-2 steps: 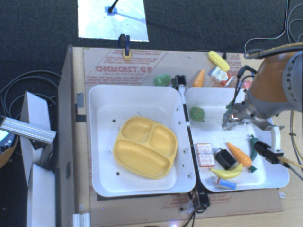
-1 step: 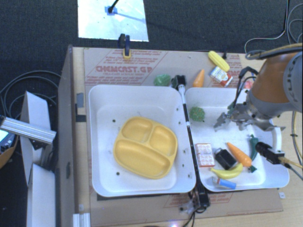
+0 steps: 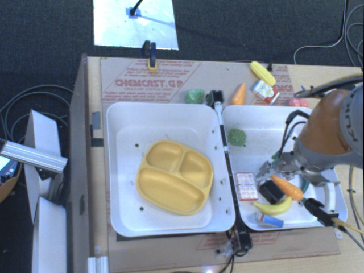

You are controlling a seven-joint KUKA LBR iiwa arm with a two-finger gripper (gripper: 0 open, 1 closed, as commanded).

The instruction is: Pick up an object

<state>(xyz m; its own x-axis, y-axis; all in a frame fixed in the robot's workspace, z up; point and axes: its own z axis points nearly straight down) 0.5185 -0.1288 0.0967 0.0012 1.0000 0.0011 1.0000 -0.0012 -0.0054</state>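
Objects in the right bin: one banana, one carrot; claw state unclear.

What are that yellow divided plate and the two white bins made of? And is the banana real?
The yellow divided plate looks like moulded plastic: even colour, soft sheen, rounded compartment walls. The left bin and right bin seem smooth white plastic too, with rounded corners. The banana is probably a plastic toy, judging by its uniform glossy yellow, though that's uncertain.
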